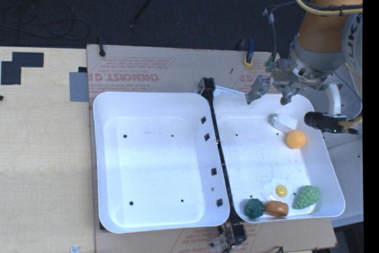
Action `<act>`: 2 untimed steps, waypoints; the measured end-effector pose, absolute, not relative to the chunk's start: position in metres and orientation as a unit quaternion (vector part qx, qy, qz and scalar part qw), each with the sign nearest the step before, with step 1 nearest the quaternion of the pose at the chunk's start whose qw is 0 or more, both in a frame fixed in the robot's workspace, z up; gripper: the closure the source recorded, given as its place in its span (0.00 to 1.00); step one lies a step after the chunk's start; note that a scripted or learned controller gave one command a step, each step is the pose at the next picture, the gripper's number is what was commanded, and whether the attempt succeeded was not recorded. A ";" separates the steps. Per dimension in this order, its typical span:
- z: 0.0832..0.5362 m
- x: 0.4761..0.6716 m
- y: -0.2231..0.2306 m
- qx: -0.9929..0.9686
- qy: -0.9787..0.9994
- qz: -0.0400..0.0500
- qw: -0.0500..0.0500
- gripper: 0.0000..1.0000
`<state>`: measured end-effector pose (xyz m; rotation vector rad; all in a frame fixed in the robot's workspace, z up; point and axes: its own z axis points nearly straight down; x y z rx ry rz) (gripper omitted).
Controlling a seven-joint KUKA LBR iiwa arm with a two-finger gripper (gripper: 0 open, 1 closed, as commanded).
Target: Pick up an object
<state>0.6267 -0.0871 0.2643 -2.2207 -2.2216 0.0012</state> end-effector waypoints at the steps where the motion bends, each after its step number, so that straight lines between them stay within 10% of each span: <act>1: 0.130 0.539 -0.079 -0.708 -0.706 0.006 0.009 0.00; 2: 0.147 0.544 -0.082 -0.710 -0.705 0.002 0.003 1.00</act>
